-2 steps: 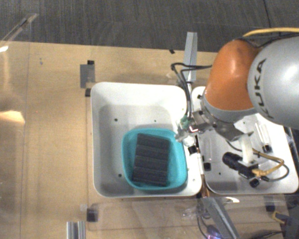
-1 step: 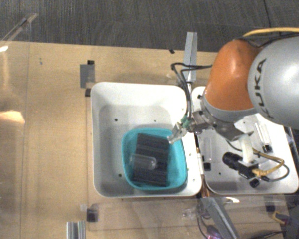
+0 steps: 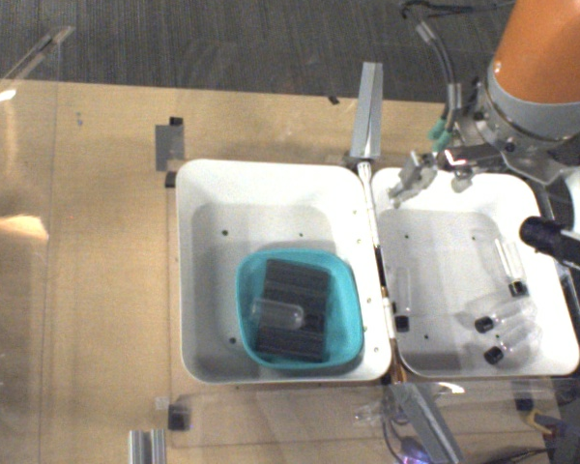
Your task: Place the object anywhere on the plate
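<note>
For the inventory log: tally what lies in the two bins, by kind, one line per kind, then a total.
Teal plate: 1
Black ridged block on the plate: 1
Clear vial lying on the block: 1
Clear vials with black caps in the right bin, near and: 3
Total: 6

A teal, square plate (image 3: pixel 346 303) with rounded corners sits in the left bin, toward its near right part. A dark, ribbed rectangular block (image 3: pixel 295 280) lies flat inside it, covering most of its floor. A small clear cylindrical vial (image 3: pixel 277 313) rests on its side on top of the block, near the plate's left edge, its long axis running roughly left to right.
</note>
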### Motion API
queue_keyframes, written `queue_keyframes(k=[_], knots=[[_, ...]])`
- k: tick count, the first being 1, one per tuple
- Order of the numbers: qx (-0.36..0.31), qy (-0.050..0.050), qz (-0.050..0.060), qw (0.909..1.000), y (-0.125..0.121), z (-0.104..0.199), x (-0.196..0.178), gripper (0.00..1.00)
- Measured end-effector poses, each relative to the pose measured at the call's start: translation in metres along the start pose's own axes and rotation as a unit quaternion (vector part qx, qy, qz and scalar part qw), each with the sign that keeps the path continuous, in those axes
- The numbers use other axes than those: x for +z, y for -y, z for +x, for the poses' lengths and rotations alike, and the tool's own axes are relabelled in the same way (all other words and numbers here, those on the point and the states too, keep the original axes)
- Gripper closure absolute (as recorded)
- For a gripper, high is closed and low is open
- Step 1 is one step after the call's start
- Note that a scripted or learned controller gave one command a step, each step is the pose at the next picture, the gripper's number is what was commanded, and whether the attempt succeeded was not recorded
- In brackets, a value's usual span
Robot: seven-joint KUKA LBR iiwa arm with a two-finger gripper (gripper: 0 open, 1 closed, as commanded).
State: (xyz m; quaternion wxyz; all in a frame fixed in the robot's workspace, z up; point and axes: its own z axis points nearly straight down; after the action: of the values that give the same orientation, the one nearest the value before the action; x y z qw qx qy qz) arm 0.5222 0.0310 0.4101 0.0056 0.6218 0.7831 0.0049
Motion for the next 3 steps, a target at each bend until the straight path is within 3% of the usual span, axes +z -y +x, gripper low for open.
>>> queue_keyframes(k=[1, 2, 3], knots=[[0.121, 0.001, 0.000, 0.9926, 0.045, -0.049, -0.027, 0.00], [0.073, 0.002, 0.002, 0.9973, 0.066, -0.140, -0.027, 0.00], [0.171, 0.003, 0.002, 0.9853, 0.085, -0.222, -0.027, 0.00]])
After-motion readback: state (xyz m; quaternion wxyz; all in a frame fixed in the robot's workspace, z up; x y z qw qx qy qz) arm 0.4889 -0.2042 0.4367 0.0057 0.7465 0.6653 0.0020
